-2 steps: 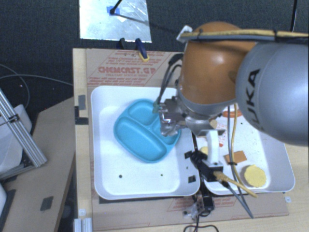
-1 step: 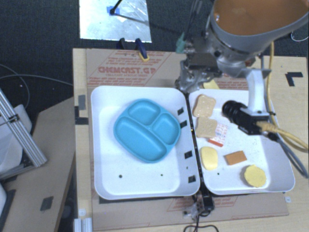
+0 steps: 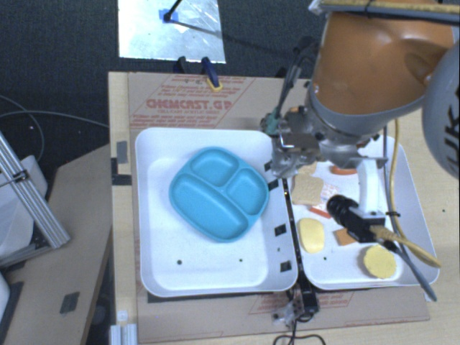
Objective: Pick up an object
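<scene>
Approach step: tool [image 3: 285,164] hovered beside the beige slice [image 3: 308,190], opening indeterminable; next move required descent onto it.

The end effector [image 3: 282,165] looks like bare grey metal with a dull shine. Just beside it, toward the view's left, the sky-blue divided plastic plate [image 3: 219,192] is smooth and a little glossy. The shallow white bin [image 3: 154,214] under the plate seems smooth plastic, satin in finish. Below the end effector in the view, the pale yellow oval piece [image 3: 311,234] and the round yellow disc [image 3: 379,262] look matt. Above it, the orange band of the arm [image 3: 381,49] is glossy and smooth. Farther up, the brown printed board [image 3: 188,99] looks like matt cardboard, and the silver sheet [image 3: 172,16] beyond shines like wrinkled foil. Far to the left, the beige tabletop [image 3: 79,214] is matt.
</scene>
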`<move>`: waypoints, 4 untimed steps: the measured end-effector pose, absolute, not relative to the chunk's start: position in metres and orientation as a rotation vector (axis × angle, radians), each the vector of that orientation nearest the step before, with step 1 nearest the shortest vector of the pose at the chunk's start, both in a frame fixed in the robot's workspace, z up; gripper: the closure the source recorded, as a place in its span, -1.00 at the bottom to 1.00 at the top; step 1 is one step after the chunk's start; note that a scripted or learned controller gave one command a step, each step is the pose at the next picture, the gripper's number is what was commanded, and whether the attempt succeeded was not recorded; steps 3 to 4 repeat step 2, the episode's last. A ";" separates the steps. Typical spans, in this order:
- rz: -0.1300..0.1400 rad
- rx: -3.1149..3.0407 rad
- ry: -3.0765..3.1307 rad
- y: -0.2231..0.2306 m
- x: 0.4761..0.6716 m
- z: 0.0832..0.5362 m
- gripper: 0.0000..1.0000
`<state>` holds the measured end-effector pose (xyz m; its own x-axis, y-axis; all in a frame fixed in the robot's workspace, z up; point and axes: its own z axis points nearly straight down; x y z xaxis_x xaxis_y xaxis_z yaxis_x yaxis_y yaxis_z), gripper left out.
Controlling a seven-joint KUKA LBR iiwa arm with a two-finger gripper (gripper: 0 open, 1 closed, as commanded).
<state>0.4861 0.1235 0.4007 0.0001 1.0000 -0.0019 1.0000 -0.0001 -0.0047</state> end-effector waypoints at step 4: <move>0.009 -2.219 -2.218 0.060 0.486 0.331 1.00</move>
